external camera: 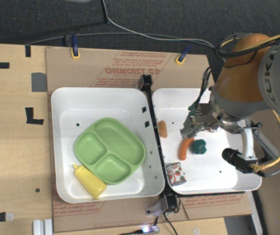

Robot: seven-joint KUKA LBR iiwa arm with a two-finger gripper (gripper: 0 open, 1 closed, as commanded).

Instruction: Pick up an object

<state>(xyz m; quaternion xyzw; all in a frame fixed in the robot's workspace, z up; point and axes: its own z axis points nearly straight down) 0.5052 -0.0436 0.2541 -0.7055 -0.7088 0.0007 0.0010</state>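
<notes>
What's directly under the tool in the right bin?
Just below the tool in the right bin lie an orange carrot-like piece and a green broccoli-like piece. The arm's wrist covers the bin floor behind them, so anything there is hidden.

Plate and bottle in left bin; carrot, broccoli, packet in right bin

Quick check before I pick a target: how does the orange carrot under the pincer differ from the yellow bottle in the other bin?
The carrot is orange, slim and lies in the right bin; the yellow bottle is thicker, longer and lies in the left bin. The carrot sits beside a green toy; the bottle rests against the green plate. Both lie flat, slanted.
</notes>
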